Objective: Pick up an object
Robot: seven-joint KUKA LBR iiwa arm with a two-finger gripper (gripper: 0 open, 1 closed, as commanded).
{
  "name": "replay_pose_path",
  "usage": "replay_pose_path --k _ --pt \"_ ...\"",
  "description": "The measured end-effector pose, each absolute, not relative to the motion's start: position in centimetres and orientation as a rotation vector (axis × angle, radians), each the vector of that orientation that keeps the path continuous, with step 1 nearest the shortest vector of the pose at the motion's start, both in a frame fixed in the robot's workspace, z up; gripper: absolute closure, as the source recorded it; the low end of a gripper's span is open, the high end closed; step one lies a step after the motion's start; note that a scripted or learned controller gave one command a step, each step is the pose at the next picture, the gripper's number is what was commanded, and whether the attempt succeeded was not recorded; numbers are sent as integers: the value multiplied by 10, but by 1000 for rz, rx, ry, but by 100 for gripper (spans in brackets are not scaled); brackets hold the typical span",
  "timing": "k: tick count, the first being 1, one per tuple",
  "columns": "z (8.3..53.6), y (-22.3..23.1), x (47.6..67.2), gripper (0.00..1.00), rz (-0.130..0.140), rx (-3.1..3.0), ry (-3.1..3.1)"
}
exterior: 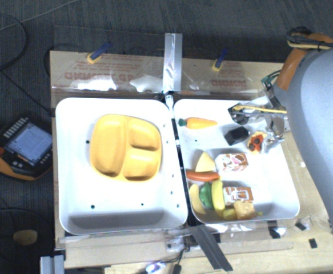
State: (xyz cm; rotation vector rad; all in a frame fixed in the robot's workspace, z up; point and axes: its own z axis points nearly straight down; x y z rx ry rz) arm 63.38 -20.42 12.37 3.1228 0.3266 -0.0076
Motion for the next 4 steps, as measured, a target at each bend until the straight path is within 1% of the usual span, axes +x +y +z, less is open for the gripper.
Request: replay_pose_path --k 1,2,3,4 --pt "171 -223 660 0 -7 3123 325" --pt "162 -221 662 0 -10 3122 326" --pt "141 -115 656 0 -7 3127 327" --pt "183 -62 643 0 -8 3106 486"
